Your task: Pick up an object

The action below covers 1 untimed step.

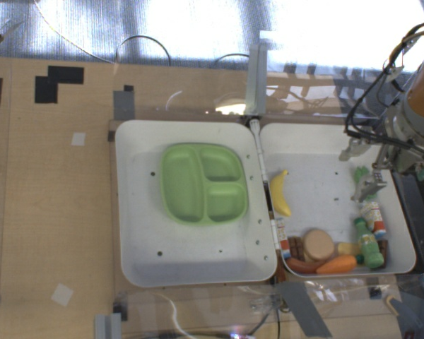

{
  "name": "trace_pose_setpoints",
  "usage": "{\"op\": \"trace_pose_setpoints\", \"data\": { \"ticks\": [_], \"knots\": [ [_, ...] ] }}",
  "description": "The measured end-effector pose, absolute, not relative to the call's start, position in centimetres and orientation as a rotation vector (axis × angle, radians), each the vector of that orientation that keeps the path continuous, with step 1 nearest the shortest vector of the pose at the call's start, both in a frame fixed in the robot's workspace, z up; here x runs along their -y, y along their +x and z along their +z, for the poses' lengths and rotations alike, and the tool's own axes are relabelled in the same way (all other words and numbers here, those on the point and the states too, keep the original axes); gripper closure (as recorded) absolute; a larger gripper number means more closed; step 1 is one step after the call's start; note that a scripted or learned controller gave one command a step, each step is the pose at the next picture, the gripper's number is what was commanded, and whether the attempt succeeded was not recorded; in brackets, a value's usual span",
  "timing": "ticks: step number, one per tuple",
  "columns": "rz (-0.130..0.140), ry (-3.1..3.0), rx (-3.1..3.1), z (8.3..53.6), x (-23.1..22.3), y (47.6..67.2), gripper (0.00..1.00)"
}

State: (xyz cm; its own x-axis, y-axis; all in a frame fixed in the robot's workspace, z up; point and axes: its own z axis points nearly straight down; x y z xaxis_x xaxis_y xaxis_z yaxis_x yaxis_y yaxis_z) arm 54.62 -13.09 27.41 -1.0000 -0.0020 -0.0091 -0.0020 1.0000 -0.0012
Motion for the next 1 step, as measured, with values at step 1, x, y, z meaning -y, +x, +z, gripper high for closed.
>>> {"op": "trace_pose_setpoints", "data": {
  "ticks": [1],
  "knots": [
    [0.001,0.209,-3.139,15.2,20.74,55.88,0.0]
  ]
}}
